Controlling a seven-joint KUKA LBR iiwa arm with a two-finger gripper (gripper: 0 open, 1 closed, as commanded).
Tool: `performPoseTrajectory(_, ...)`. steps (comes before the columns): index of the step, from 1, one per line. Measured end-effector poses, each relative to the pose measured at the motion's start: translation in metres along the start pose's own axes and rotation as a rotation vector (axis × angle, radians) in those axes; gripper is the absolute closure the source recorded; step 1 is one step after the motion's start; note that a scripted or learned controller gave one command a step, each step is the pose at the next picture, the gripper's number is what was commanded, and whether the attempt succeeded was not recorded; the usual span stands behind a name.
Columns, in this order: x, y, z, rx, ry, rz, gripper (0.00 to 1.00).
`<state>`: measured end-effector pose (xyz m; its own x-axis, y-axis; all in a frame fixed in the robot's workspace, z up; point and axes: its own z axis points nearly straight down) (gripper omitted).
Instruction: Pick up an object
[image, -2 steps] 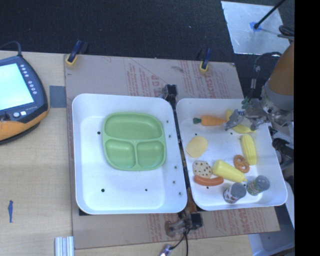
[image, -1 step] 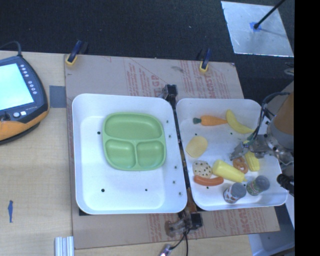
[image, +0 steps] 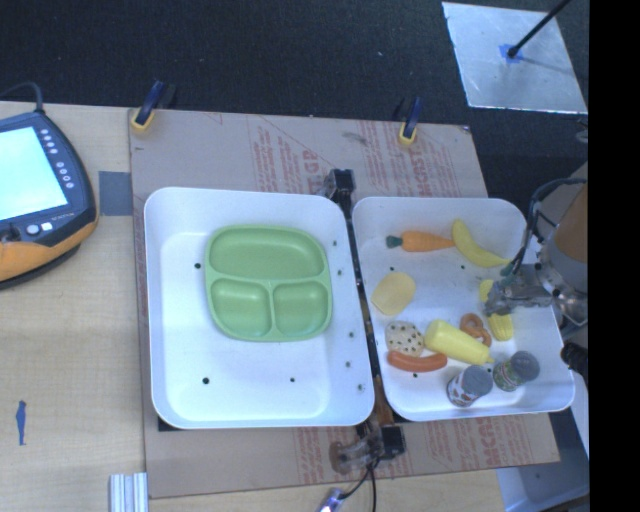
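toys crowd the right bin (image: 560, 400): two small cans (image: 492, 377) nearest, then yellow cylinder (image: 457, 341), carrot (image: 422, 240) and banana (image: 474, 245) farther back. gripper (image: 515, 292) sits low at the right wall over small yellow pieces, presumably probing there; finger opening not discernible. left bin (image: 170, 400) holds green divided plate (image: 269, 281).
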<state>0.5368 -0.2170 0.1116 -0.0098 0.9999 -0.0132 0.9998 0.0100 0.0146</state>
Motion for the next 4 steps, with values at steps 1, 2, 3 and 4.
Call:
performPoseTrajectory(1,0.070,0.012,-0.084,0.016,0.014,0.004,1.00)
performPoseTrajectory(2,0.070,0.012,-0.084,0.018,0.013,0.005,0.00)
performPoseTrajectory(3,0.003,0.000,-0.093,0.017,0.012,0.008,0.00)
performPoseTrajectory(4,0.006,0.020,0.021,0.021,0.013,0.003,0.00)
